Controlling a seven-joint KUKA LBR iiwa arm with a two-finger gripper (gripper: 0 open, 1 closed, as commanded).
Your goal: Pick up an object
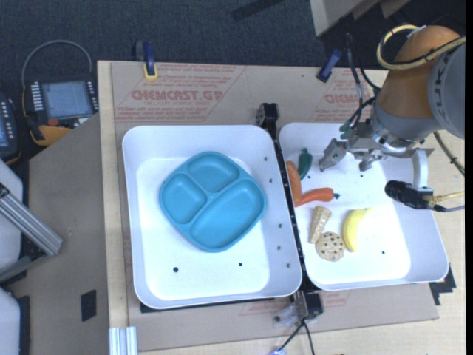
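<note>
We see the gripper [347, 151] hanging over the upper part of the right bin [421, 268], its two fingers splayed apart with nothing between them; one finger points toward the bin's left wall, the other sits nearer the wrist. The toys lie below and to the left of it in the camera view: a small green piece [304, 161] is the nearest, just beside the left fingertip; an orange-red chilli [316, 195] lies a little lower, its long axis running roughly left to right; a second orange piece [293, 180] hugs the bin's left wall, lying up and down. Further toward the near edge sit a tan wedge [319, 222], a round biscuit [329, 246] touching its lower end, and a yellow banana [355, 229] standing roughly upright just beside them. We judge the green piece or the chilli the likeliest target; the left bin [148, 154] bears a blue divided plate [213, 200].
</note>
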